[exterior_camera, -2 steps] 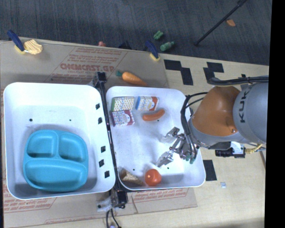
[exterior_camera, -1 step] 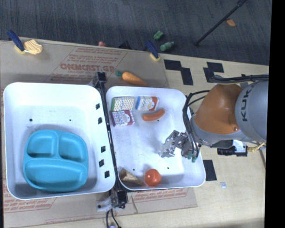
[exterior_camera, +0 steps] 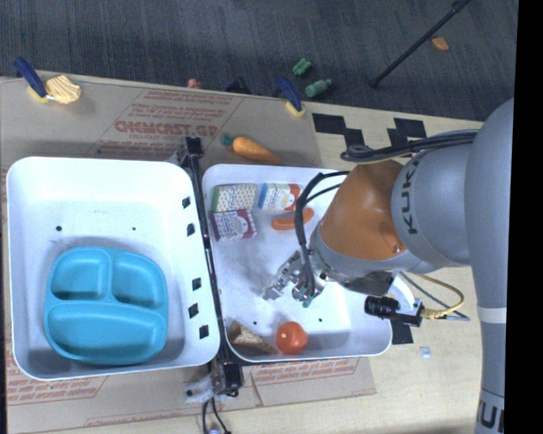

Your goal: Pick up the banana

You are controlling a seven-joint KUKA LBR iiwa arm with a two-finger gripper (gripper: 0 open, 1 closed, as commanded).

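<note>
The grey-and-orange arm reaches over the right bin and covers its three o'clock side. The claw hangs low near the bin's middle; I cannot tell whether it is apart or together. I also cannot tell for sure which thing is the banana. The likeliest is the tan, longish piece at the claw's seven o'clock, lying roughly nine-to-three, just beside a red tomato.

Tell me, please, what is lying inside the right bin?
In the right bin: cartons, a tomato, a brownish item, something orange. The arm covers part; no banana is visible.
</note>
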